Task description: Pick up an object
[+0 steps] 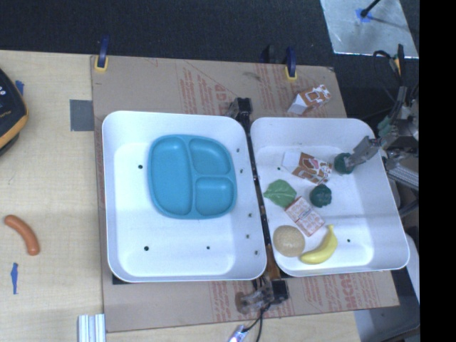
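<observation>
The right bin point(370, 212) holds several small objects. A brown and white carton point(311, 167) lies near its middle, with a green leaf point(280, 192) and a dark green ball point(320, 195) below it. Further down are a pink checked packet point(305, 216), a tan bun point(288, 240) and a yellow banana point(320, 248). My gripper point(349, 161) reaches in from the right edge, low over the upper right of this bin, just right of the carton. Its dark round tip is beside the carton, and I cannot make out anything held.
The left bin point(121, 248) holds a blue divided plate point(191, 175). A small carton point(310, 98) lies on the cardboard behind the right bin. On the bench at the left lie an orange sausage point(23, 234) and a yellow and black device point(7, 112).
</observation>
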`<state>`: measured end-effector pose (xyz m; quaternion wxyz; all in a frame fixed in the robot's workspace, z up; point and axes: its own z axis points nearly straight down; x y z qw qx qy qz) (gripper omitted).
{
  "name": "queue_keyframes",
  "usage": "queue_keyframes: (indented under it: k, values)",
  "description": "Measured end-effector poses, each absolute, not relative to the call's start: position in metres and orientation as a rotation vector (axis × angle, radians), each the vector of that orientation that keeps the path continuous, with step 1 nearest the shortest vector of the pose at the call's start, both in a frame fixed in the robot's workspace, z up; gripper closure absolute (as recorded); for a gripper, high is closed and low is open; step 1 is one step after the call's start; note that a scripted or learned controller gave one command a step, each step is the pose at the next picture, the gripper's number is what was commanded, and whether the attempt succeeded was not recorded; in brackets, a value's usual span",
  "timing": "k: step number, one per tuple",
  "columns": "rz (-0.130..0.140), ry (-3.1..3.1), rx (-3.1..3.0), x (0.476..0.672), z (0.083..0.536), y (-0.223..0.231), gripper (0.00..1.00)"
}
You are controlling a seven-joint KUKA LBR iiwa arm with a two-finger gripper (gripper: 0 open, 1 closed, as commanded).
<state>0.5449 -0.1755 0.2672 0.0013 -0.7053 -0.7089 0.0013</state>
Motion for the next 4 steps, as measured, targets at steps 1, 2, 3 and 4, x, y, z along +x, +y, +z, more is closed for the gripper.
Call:
queue_keyframes:
  k: [1,2,3,4]
  values:
    - [0.007,-2.225,-2.213,0.583,0.138,-0.158,0.00]
    - [0.005,-2.226,-2.213,0.640,0.091,-0.136,0.00]
    - [0.004,-2.230,-2.212,0.641,0.104,-0.137,1.00]
    - [0.000,-2.226,-2.215,0.643,0.193,-0.068,1.00]
